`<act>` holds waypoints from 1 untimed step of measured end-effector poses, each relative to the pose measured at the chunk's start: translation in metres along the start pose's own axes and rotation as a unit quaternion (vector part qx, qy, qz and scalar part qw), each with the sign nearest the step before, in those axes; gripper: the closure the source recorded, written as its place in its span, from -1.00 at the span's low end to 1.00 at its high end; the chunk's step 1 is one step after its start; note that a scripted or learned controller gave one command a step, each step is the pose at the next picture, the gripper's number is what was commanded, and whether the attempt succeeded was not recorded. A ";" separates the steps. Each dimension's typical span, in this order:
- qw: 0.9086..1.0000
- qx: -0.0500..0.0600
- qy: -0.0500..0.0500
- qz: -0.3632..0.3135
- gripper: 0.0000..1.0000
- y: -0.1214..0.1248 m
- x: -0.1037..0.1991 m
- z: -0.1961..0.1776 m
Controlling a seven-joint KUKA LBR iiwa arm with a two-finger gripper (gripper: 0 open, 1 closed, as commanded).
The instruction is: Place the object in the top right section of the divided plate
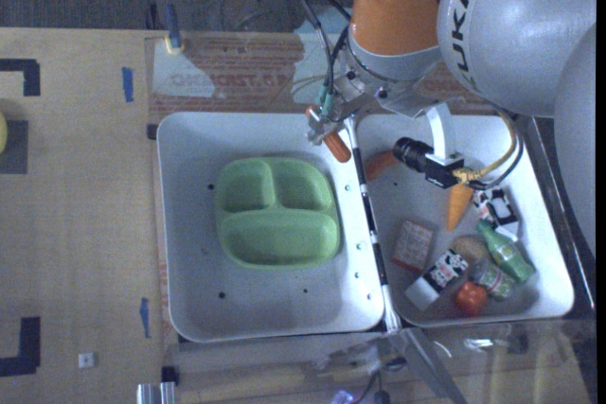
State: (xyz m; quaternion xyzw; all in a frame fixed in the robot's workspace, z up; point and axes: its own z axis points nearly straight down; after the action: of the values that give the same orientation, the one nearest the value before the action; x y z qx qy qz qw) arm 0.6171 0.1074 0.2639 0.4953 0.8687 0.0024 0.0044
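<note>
The green divided plate (277, 211) lies in the left bin (185, 232), with two small sections on its far side and one wide section on the near side. My gripper (327, 130) hangs over the left bin's far right corner, just above and to the right of the plate's top right section (305, 184). It is shut on a small orange object (338, 148) that sticks out below the fingertips, clear of the plate. All three plate sections hold nothing.
The right bin (554, 284) holds an orange carrot (457, 204), a green bottle (502, 249), a red tomato (471, 298), a small carton (440, 273), a brown cracker (413, 243) and an orange-brown piece (381, 165). A black fitting (424, 158) on the arm overhangs that bin.
</note>
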 end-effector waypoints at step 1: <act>0.999 0.005 0.003 0.050 1.00 -0.007 -0.057 0.075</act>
State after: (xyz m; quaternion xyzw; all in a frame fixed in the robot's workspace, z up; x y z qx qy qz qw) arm 0.6406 0.0546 0.1892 0.5380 0.8430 -0.0008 -0.0006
